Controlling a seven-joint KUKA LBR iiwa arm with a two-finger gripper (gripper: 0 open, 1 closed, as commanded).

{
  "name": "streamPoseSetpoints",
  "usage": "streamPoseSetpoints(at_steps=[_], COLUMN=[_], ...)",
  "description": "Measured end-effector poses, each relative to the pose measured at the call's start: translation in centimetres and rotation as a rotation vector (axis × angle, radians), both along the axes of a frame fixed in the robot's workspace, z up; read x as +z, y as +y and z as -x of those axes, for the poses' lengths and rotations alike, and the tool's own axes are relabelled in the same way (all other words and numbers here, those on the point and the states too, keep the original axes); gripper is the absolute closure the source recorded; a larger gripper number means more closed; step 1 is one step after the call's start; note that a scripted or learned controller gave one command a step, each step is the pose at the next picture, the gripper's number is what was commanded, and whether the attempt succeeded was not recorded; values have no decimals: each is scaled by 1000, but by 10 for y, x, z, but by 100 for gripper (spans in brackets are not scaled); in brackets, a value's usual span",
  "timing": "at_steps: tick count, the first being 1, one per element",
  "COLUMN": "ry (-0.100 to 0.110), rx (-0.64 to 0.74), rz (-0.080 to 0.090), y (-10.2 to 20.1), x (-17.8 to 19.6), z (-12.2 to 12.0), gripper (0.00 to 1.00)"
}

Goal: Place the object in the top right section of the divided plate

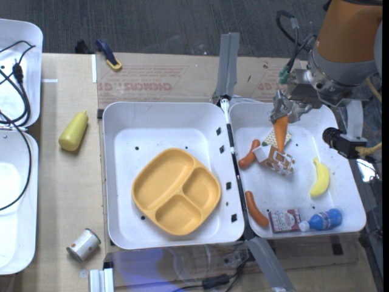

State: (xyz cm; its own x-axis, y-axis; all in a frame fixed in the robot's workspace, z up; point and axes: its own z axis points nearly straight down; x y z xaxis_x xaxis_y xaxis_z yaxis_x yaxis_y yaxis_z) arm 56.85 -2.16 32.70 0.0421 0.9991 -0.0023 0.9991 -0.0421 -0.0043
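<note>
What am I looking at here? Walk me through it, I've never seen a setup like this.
This is one photo from a camera fixed above a workbench, looking down at a slant. The grey and orange machine at the right is a robot arm; its gripper is the two-fingered grasping part. An orange carrot-shaped object hangs between the fingers, so it appears to be held.

Two shallow white bins sit side by side. The left bin holds a yellow divided plate. The right bin holds two toy sausages, a banana, a small carton and a blue bottle. A yellow squeeze bottle and a can lie on the bench outside.
</note>
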Motion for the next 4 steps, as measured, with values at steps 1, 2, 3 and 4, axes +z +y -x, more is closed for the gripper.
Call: streamPoseSetpoints(at_steps=[1, 2, 3, 4], ry=[0, -1, 3, -1], rx=[-18, 113, 204, 460], rz=[1, 1, -1, -1], y=[56, 97, 78, 84], x=[46, 93, -64, 28], z=[27, 48, 91, 86], gripper=[100, 100, 100, 100])
